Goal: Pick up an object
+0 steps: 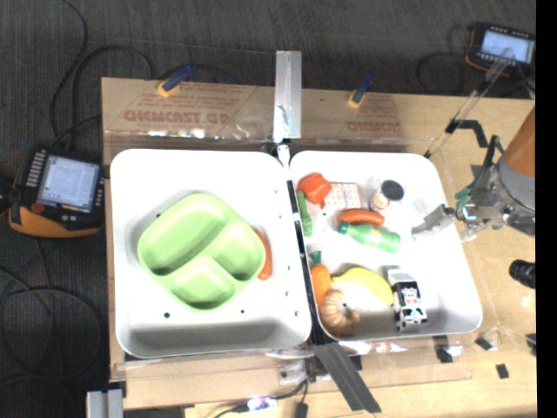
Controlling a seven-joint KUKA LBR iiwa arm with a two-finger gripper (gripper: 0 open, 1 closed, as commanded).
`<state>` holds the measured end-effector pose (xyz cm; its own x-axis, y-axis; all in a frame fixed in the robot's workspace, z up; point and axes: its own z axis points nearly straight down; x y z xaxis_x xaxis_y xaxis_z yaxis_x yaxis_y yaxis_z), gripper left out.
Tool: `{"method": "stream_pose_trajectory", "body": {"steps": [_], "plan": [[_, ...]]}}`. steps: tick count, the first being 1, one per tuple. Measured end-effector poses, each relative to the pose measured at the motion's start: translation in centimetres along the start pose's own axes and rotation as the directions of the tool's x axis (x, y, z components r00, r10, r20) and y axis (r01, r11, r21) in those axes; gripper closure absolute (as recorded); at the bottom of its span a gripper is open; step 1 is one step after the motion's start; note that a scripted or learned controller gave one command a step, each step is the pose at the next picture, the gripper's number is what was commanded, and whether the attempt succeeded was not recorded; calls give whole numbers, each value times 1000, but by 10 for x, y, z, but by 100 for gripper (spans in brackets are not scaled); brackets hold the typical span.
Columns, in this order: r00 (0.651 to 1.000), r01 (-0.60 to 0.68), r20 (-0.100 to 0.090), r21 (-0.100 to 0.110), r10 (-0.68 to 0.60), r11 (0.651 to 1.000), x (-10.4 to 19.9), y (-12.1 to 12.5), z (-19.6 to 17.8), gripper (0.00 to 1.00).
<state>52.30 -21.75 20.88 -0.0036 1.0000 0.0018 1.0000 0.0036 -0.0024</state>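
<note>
arm parked off the right bin's edge, toys all in the bin

end effector (439, 219) sits over the right bin (452, 259) rim, can't tell its opening, nothing visibly in it; banana (365, 284), green bottle (372, 235) lie inside, green tray (202, 249) in left bin

Red letters on the clear plastic sheet (187, 116) behind the bins read about "CHEMCAST GP". The same print on the right side of the sheet is too faint to read.
</note>
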Motion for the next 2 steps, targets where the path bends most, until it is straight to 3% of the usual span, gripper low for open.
{"method": "stream_pose_trajectory", "body": {"steps": [1, 2], "plan": [[1000, 10, 1, 0, -10, 1000, 51, 65, 87, 0], [995, -103, 5, -12, 103, 995, 68, 124, 111, 0]]}}
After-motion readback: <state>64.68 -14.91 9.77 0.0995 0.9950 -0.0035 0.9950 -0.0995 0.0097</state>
